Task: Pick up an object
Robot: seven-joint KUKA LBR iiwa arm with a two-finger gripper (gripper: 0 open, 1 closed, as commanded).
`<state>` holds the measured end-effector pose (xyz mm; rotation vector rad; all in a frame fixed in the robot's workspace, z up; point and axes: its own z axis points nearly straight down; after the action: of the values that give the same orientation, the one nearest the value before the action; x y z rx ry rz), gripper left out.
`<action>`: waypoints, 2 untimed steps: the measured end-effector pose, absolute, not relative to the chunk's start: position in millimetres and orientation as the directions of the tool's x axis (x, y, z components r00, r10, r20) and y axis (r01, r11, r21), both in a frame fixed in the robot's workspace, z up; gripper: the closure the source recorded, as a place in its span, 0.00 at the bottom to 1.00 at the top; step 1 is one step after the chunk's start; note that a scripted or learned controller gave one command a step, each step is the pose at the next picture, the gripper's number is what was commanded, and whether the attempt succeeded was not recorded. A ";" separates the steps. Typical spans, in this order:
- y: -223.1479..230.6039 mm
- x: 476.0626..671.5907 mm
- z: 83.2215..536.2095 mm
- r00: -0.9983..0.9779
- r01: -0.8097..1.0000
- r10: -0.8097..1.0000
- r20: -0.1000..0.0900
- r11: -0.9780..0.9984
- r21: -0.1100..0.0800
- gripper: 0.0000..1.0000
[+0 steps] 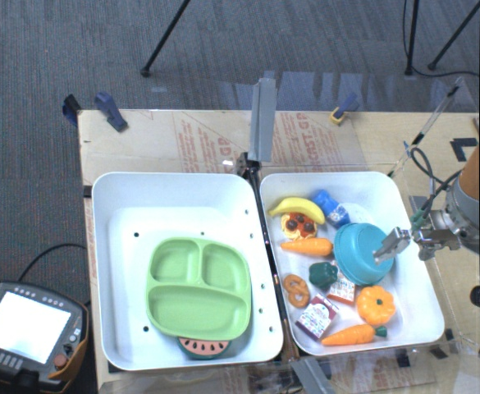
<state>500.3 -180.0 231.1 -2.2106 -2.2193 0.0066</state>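
The right bin (pixel 412 212) holds several toy foods: a banana (pixel 297 209), a blue block (pixel 331 208), a carrot (pixel 309 247), a teal bowl (pixel 359 251), a dark green pepper (pixel 323 273), a pretzel (pixel 295 290), an orange pumpkin (pixel 375 304), a purple carton (pixel 316 318) and a second carrot (pixel 350 335). My gripper (pixel 400 246) reaches in from the right, low over the bowl's right rim. I see nothing held in it.
The left bin (pixel 116 212) holds a green divided plate (pixel 198 286) with a watermelon slice (pixel 204 347) at its near edge. A grey post (pixel 262 125) stands behind the bins. A teach pendant (pixel 26 327) lies on the floor at lower left.
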 end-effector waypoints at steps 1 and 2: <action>-180.0 500.3 231.1 -0.004 1.000 1.000 0.004 0.004 -0.009 0.00; -181.2 544.3 126.5 0.170 0.985 0.986 0.003 -0.170 0.008 0.00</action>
<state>544.3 -181.2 126.5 -2.4058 -2.0271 -0.0113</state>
